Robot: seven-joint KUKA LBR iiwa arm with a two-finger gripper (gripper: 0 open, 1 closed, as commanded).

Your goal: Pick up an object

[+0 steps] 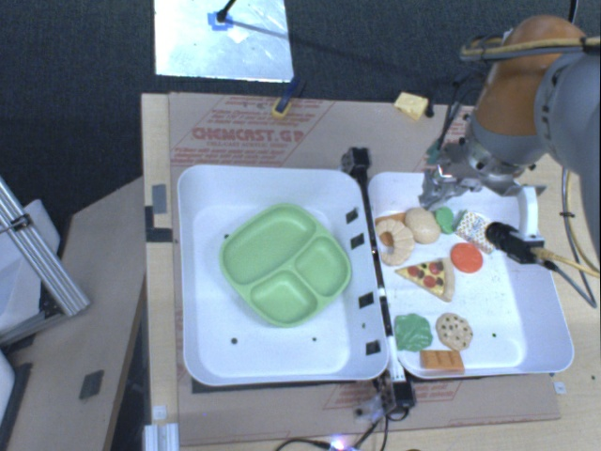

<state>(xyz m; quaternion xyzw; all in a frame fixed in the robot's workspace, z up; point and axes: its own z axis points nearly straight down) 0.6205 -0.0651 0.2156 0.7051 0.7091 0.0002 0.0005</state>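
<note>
Nearest the camera, along the front edge of the right-hand shallow white bin [545, 346], lie an orange rectangular cracker-like toy [441, 361], a green leafy toy piece [411, 330] and a tan chocolate-chip cookie toy [454, 329]. Farther in are a yellow toy pizza slice with red dots [429, 276], a flat red disc like a tomato slice [467, 257], a pale ridged croissant-like toy [393, 237], a beige rounded bread-roll toy [422, 225], a small green lump [444, 220] and a white speckled piece [471, 225] whose shape is hard to make out. The left-hand white bin [202, 346] carries a light green three-compartment plastic plate [285, 264]. Both bins sit on a cardboard-covered worktop [249, 132]. The pincer [439, 190] hangs over the far edge of the right bin, just behind the bread roll and green lump; its tips are small and dark against the bin wall, and whether they are spread or closed cannot be told. Nothing is seen between them. The grey arm [554, 92] enters from the right, its orange band bulging at the top, cut off by the frame edge, wrist angled down and leftward, cables trailing beside it. Beyond, a yellow block [410, 105] lies at the worktop's far edge, and a shiny square sheet [223, 26] lies on dark carpet.
</note>
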